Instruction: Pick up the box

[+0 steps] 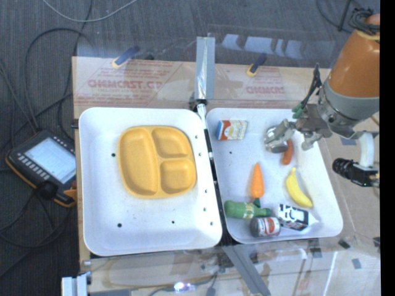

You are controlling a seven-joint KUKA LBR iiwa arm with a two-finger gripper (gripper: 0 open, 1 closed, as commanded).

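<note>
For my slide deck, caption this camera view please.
Gripper hovers over right bin, box lying apart.

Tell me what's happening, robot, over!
Hand above right bin's far side, by a small red-orange item. Box lies untouched at far-left corner of that bin. Path to it looks clear.

The box [231,129] is a small carton, white with orange-red printing, lying flat on its broad face. It sits well apart from the gripper [290,134], off on the far side from the arm, at about the same depth, nothing touching it.
</note>
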